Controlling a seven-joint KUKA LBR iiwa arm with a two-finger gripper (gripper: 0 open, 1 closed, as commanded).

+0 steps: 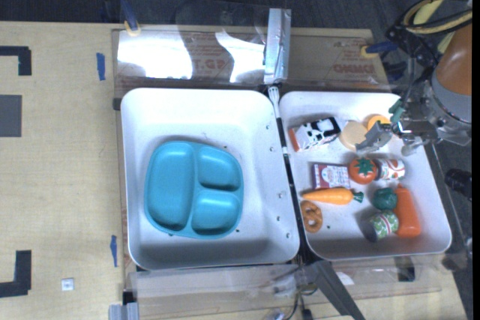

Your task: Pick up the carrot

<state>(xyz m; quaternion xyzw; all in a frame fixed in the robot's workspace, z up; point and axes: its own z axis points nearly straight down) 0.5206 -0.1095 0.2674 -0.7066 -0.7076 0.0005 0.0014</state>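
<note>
Carrot (328, 196) fully visible in right bin (439, 243), arm (450, 86) cut off

Showing orange with a green leafy end: carrot (328, 196) near the right bin (439, 236)'s left edge. Showing white: both bins. Glowing turquoise blue in the left bin (142, 116): divided plate (193, 188). Wearing black-and-white cow patches: small carton (315, 133) by the right bin's top edge. Showing red-orange with a green top: tomato (363, 169). Showing dark red: flat packet (331, 176). Showing brown: pretzel (313, 214). Showing pale tan wood: bench (52, 183).
</note>
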